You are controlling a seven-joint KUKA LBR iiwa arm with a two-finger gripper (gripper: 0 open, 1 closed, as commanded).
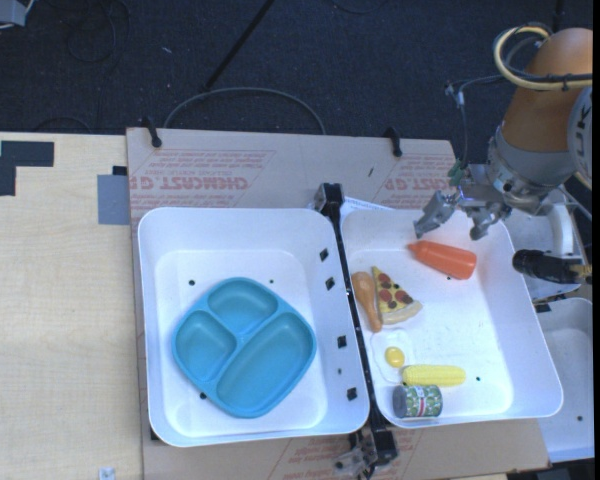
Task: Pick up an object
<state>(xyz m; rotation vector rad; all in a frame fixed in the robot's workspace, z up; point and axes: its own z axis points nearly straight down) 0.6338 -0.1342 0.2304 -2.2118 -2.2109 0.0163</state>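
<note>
Jaws (pixel 458 220) spread wide over right bin (pixel 520 298) holding carrot (pixel 444 258), pizza slice (pixel 393 296), corn (pixel 433 375), can (pixel 418 401); left bin (pixel 170 238) holds blue tray (pixel 243 345).

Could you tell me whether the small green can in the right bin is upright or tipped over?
Tipped: the green can lies on its side.

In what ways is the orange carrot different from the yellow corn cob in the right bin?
The carrot is orange and thicker; the corn cob is yellow and slimmer. The carrot lies near the far side of the right bin, just under the gripper; the corn cob lies near the front, beside a small green can. The carrot lies slightly slanted; the corn cob lies nearly level. Both lie flat, untouched.
</note>
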